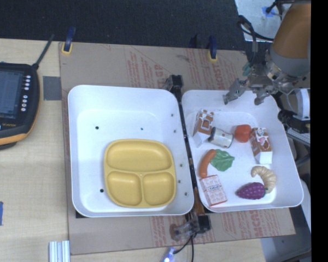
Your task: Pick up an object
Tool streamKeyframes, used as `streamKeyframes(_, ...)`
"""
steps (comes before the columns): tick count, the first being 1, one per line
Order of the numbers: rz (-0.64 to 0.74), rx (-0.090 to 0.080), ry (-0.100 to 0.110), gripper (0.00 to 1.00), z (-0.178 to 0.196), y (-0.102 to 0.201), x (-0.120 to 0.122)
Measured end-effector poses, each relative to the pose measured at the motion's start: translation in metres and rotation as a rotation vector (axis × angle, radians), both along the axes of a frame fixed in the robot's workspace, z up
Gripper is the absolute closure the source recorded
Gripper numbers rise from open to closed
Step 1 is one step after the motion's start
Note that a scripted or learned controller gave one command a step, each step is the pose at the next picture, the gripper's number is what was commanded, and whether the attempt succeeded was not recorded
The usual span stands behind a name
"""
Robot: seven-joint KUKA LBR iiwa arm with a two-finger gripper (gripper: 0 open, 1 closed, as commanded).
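My gripper hangs open over the far edge of the right bin, its two fingers spread apart with nothing between them. Below it in that bin lie a small carton, a silver can, a red tomato, a second carton, a green leaf, an orange sausage, a croissant, a purple grape bunch and a red-and-white packet. The nearest objects, the small carton and the can, sit a little in front of the fingers.
The left bin holds a yellow divided tray. A teach pendant lies on the bench at far left. Clamps hold the cardboard sheet at the back. A bracket joins the bins at the far side.
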State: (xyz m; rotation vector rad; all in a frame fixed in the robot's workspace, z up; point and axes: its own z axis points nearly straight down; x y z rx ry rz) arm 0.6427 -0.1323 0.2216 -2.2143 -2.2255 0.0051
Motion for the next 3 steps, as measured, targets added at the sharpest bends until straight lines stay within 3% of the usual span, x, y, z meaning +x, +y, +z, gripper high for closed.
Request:
streamKeyframes(1, -0.002, -0.001, -0.004, 0.00, -0.093, -0.042, -0.044)
streamKeyframes(2, -0.001, 0.001, -0.001, 0.00, -0.130, -0.079, 0.013)
streamKeyframes(3, 0.001, 0.000, 0.000, 0.00, -0.130, -0.080, -0.049)
